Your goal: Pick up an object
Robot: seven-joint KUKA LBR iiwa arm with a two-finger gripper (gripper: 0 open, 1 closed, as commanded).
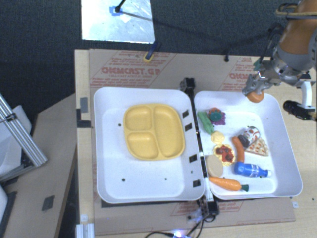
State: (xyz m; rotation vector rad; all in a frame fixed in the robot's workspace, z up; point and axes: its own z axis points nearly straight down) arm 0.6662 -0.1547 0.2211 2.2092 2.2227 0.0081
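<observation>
Nearest, a carrot lies along the right bin's front edge beside a blue bottle, while at the bin's far rim the gripper clamps a small orange object between its fingers.

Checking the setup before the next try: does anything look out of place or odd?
One thing: a small orange ball sits right under the gripper at the far rim of the right bin, apart from the other toy food clustered lower in that bin. The yellow divided plate lies flat in the left bin.
</observation>
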